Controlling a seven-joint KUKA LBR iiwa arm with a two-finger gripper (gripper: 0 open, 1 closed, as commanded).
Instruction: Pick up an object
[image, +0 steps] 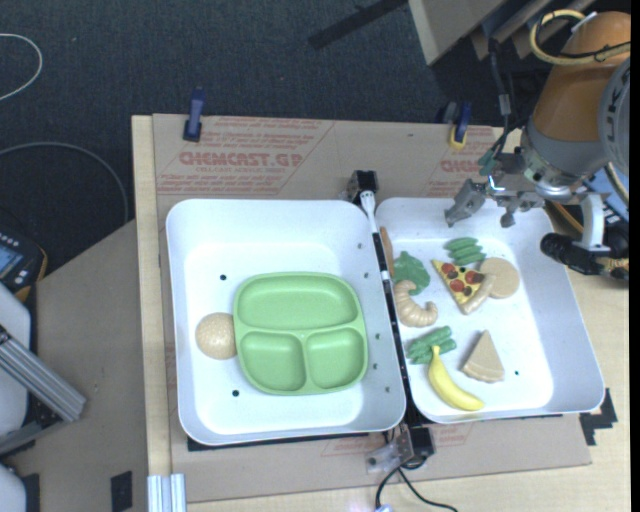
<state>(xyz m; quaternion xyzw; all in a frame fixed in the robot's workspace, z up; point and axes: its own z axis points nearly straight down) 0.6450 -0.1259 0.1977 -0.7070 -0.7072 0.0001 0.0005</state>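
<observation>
Two shallow white bins are seen side by side on the tabletop (300, 150), which is covered by a brown printed board. In the left bin (190, 300) a green divided tray (300, 332) is laid near the middle, with one long compartment towards the far side and two smaller ones towards the near side; a round beige bun (215, 335) is set just beside the tray's left edge, touching or nearly touching it. In the right bin (560, 350) a cluster of toy foods is gathered: a green leafy piece (409, 268) near the dividing wall, a tan croissant (415, 310) just below it, a pizza slice (462, 282) towards the centre with a green bean pod (464, 249) at its far side and a round tan cookie (501, 277) at its right. Nearer the front, a yellow banana (448, 382) is laid with a small green leafy item (430, 345) at its top end, and a tan bread wedge (484, 360) lies just to its right. The hand (490, 205) is held above the far edge of the right bin, apart from every item, its two fingers spread and nothing between them.
</observation>
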